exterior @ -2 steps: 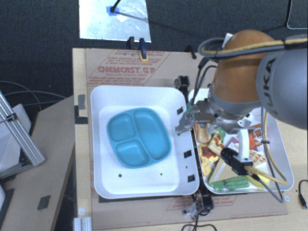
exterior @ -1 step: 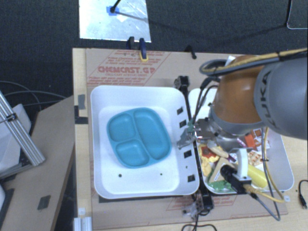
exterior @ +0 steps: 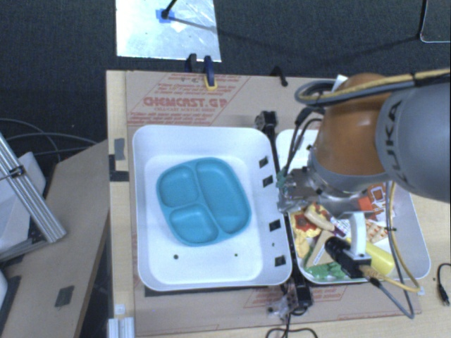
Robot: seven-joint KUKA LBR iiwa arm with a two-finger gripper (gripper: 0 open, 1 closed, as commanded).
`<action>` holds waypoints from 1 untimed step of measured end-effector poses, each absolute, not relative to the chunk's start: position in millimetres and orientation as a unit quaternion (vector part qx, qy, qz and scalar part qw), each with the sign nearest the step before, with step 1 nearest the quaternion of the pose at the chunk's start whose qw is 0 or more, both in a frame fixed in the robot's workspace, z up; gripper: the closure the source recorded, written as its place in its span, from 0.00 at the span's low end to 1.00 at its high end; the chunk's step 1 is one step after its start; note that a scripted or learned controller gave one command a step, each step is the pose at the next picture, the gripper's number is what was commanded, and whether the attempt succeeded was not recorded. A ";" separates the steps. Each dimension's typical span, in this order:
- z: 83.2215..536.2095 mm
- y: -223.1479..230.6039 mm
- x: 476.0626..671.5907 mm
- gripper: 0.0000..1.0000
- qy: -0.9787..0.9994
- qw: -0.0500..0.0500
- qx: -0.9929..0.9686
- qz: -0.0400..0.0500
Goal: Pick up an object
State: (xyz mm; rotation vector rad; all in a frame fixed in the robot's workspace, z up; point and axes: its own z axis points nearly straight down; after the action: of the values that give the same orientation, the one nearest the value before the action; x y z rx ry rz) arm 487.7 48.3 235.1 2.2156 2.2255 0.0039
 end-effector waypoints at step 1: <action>240.7 142.5 486.3 1.00 0.711 0.000 0.703 0.002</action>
State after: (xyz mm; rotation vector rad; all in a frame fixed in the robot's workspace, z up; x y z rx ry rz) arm 486.3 142.5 240.7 2.2080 2.2344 0.0052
